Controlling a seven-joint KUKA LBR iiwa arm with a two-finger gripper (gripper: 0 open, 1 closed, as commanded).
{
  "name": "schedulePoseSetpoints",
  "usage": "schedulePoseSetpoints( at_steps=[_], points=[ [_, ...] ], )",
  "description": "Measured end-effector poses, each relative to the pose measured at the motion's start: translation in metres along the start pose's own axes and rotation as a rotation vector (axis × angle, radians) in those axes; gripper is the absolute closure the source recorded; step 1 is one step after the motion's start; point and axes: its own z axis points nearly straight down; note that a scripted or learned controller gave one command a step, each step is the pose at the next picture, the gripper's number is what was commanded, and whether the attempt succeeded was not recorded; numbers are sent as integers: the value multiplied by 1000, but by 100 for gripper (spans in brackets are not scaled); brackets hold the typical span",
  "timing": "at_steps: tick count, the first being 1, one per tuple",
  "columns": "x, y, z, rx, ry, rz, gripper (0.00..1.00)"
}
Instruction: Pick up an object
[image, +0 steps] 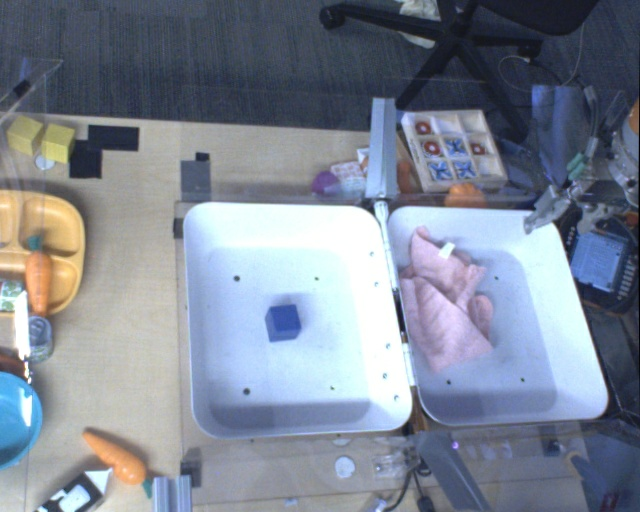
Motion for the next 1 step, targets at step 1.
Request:
schedulePoseSetpoints(
  at_steps=[1],
  points=[
    [23,10,107,1,1,-98,0]
  ],
)
